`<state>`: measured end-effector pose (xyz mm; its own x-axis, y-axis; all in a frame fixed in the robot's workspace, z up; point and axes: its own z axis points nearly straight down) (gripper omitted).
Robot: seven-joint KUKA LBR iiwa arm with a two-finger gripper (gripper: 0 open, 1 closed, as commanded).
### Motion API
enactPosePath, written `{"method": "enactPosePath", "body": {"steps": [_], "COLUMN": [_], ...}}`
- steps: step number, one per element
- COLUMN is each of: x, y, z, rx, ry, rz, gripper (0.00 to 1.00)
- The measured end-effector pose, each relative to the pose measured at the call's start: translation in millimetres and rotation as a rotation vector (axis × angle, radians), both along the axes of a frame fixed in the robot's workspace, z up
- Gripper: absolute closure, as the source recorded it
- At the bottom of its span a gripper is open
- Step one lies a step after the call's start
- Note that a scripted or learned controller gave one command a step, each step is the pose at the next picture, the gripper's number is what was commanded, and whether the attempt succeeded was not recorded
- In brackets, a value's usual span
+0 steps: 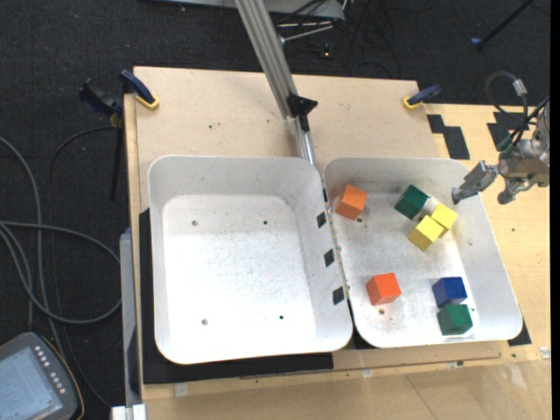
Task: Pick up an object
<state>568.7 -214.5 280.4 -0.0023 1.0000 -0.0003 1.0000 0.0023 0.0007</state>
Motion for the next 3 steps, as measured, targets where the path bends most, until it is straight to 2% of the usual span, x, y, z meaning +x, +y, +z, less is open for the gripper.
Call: {"method": "enactPosePath", "body": {"steps": [1,3], "x": [0,16], "y": [0,7], "z": [0,-112], "rx": [-0.001,0.001], "ry": [0.001,0.005], "rz": [0.001,-0.001], "gripper": [0.00,0.00]}}
